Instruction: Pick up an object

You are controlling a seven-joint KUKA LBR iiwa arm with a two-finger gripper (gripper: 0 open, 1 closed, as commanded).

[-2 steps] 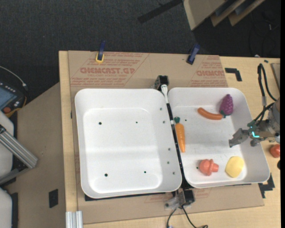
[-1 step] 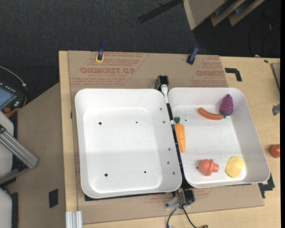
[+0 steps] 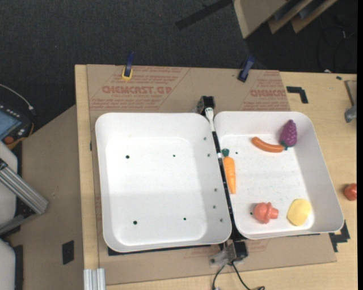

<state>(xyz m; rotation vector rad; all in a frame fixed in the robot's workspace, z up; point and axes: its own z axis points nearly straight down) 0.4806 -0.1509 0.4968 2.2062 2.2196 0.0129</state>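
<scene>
Carrot [image 3: 229, 174] lies along right bin's [image 3: 324, 173] left wall.

Floor [image 3: 85, 34] dark, like black carpet. Brown board [image 3: 170, 85] lies flat on bench, red letters printed on it. Two blue clamps [image 3: 129, 65] hold board's far edge, one left, one right [image 3: 246, 69]. Black corner marks on board at right [image 3: 297, 93] and lower left [image 3: 68, 251]. Pale wooden thing [image 3: 278, 14] at top right, tilted. Silver metal bar [image 3: 20, 184] at left edge, slanted. Small screen, blue glow [image 3: 8, 122], far left. Black cable [image 3: 227, 277] trails off bottom edge. Light bright and even, soft shadows.
</scene>
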